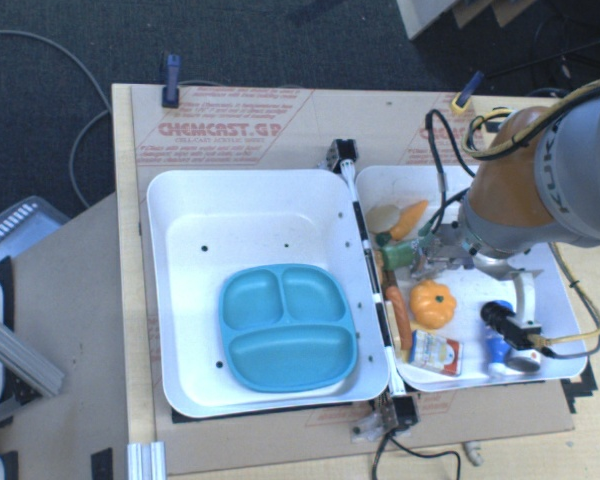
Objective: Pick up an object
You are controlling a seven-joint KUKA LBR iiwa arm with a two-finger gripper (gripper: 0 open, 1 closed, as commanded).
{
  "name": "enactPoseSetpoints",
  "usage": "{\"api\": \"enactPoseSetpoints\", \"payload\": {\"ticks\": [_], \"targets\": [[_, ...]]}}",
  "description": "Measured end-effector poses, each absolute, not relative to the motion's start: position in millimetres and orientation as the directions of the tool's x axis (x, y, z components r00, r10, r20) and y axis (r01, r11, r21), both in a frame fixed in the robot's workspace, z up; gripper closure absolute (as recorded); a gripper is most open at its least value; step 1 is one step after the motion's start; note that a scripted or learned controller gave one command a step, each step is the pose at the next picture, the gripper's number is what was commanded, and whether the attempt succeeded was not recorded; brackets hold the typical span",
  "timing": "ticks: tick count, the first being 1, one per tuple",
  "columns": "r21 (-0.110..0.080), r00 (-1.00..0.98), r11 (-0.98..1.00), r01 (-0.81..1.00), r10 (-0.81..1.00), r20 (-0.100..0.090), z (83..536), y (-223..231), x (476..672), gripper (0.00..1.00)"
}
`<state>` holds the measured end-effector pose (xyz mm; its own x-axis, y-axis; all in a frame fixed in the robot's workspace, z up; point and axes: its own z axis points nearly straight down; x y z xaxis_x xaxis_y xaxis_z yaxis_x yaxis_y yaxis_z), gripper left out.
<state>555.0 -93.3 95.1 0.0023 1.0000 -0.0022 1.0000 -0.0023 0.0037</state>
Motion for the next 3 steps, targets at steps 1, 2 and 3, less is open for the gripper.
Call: {"api": "enactPoseSetpoints", "payload": {"ticks": [1, 2, 3], "targets": [[0.000, -0.001, 0.001, 1.000, 1.000, 0.001, 184.8, -68.2, 493.5, 1.00], [-0.001, 0.000, 0.000, 1.000, 1.000, 0.001, 184.4, -68.3, 493.1, 0.00], [0.001, 0.003, -0.003, 1.000, 1.000, -0.004, 95.5, -95.3, 478.7, 0.00]]}}
